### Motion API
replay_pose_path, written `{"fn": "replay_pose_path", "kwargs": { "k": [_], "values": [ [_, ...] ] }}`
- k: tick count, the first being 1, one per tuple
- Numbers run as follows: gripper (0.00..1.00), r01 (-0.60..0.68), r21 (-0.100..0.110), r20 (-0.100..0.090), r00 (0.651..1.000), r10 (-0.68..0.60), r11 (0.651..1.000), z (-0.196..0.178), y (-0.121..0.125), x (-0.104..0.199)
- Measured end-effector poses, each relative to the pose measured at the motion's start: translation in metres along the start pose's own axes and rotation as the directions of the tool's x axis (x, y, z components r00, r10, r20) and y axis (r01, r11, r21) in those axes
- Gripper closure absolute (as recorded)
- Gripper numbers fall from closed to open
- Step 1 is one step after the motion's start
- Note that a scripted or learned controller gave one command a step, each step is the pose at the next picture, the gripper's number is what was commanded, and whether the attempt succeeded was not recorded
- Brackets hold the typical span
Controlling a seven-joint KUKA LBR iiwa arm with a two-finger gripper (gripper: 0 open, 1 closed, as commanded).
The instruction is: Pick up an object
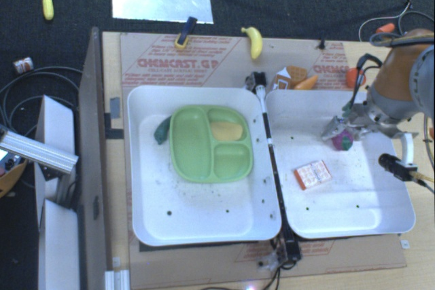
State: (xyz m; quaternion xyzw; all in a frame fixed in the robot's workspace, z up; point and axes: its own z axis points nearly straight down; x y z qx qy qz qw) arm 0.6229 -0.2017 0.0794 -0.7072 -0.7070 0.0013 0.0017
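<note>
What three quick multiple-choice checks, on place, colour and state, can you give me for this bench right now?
1. Where does the green divided plastic tray lie? A left bin B right bin C on the cardboard
2. What colour is the small box lying flat in the right bin? A blue B orange and white C black
3. What lies in the tray's upper right compartment? A a banana B a screw C a pale yellow piece

Answers: 1 A, it sits inside the left bin. 2 B, orange edges around a white face. 3 C, the yellow piece rests there.
</note>
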Motion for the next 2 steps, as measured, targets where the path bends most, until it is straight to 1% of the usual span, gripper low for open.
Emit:
{"fn": "replay_pose_path", "kwargs": {
  "k": [1,2],
  "values": [
    [1.0,0.002,-0.01,0.002,1.0,-0.002,1.0,-0.017,0.003,0.001],
    [1.0,0.013,-0.005,-0.002,1.0,-0.013,1.0,-0.005,0.041,0.096]
  ]
}}
